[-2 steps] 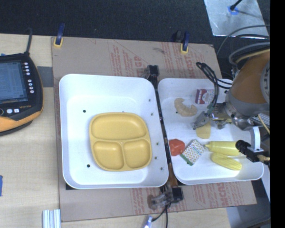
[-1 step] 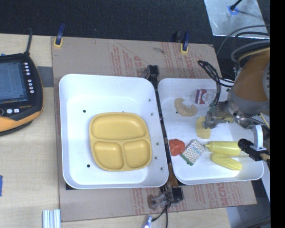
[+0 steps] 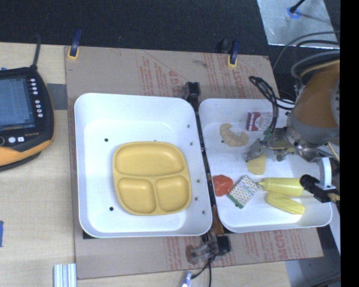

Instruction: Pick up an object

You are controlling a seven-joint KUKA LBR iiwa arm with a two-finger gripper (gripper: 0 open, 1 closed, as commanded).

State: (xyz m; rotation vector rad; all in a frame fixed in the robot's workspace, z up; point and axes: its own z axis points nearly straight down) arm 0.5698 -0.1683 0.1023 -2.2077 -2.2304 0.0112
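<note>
- The arm (image 3: 314, 103) reaches in from the right, its orange band over the right bin's (image 3: 311, 220) far right side.
- The gripper (image 3: 258, 151) hangs low over the middle of the right bin, pointing left; its dark metal parts blur together, so I cannot tell whether it is released, clenched or grasping anything.
- A pale yellow block (image 3: 256, 164) lies directly under or against the gripper tip; contact cannot be judged.
- A tan, curved piece like a shell or a bit of bread (image 3: 233, 135) lies in the far left part of the right bin, near the gripper but apart from it.
- A small red and white packet (image 3: 258, 121) sits beside it, towards the far edge.
- A red item (image 3: 222, 184) rests against the bin's left wall, touching a speckled white sponge-like block (image 3: 244, 191).
- Two yellow pieces shaped like corn cobs (image 3: 284, 194) lie near the front right, one just behind the other.
- The left bin (image 3: 96, 118) holds a yellow divided plate (image 3: 151, 176) with three compartments, lying flat in the middle.
- Both bins sit on a sheet of cardboard (image 3: 143, 70) held by clamps at the far edge.
- A handheld control tablet (image 3: 15, 115) with an orange edge lies on the bench at far left.
</note>
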